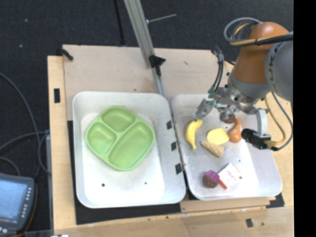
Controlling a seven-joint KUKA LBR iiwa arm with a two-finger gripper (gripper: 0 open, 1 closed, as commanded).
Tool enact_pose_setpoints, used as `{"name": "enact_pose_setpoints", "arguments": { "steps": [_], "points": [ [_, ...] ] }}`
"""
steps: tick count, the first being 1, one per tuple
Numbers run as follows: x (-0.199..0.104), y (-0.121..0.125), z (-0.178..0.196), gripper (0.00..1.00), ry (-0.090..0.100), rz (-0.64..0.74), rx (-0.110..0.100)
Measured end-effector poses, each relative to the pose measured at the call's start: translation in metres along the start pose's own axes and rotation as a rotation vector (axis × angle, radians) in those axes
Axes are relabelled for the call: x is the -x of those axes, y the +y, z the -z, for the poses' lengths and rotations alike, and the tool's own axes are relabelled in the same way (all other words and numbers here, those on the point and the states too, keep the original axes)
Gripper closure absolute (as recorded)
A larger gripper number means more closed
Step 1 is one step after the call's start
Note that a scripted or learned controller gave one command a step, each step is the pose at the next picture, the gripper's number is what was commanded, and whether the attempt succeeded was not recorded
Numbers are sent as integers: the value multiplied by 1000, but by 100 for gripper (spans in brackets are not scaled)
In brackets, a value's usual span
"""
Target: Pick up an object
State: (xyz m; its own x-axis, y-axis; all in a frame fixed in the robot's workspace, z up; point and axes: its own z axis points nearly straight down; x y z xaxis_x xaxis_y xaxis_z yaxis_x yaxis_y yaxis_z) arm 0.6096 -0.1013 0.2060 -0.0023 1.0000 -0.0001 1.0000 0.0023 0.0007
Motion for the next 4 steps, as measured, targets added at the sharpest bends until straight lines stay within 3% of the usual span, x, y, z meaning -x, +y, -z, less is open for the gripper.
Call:
{"name": "enact_pose_setpoints", "arguments": {
  "steps": [1,3,4],
  "points": [
    [0,0,0,0,0,-1,0],
    [5,7,-101,0,-1,-4,-5],
    [7,9,-87,100,-1,-8,2]
  ]
}}
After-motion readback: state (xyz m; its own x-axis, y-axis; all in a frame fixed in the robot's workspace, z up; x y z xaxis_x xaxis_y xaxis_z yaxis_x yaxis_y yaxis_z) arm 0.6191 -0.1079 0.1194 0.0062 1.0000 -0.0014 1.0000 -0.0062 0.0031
